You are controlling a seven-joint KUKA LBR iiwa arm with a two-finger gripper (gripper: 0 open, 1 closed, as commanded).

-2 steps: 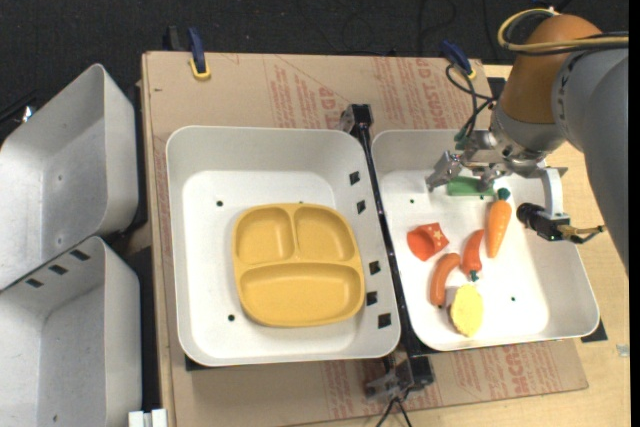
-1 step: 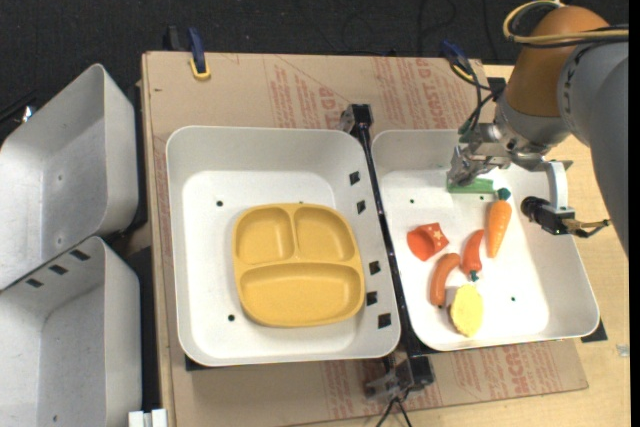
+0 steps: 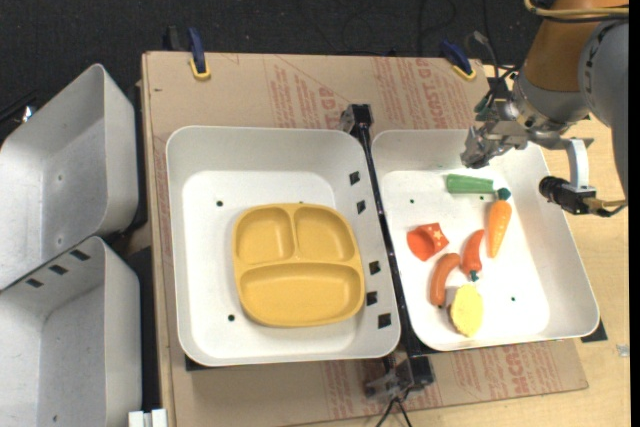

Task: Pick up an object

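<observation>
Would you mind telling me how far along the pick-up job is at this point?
Nothing looks picked up yet: the green piece, carrot, red piece, sausage and yellow piece all lie in the right bin. In hand: the tool sits over that bin's far edge, just above the green piece. Left: close on one object and lift it.

Two shallow white plastic bins (image 3: 190,245) look smooth with a soft sheen. The yellow three-compartment plastic plate (image 3: 298,264) is matt. The brown cardboard sheet (image 3: 290,80) beneath is dull and printed red. The small orange plastic carrot (image 3: 497,224) is faintly glossy.
</observation>
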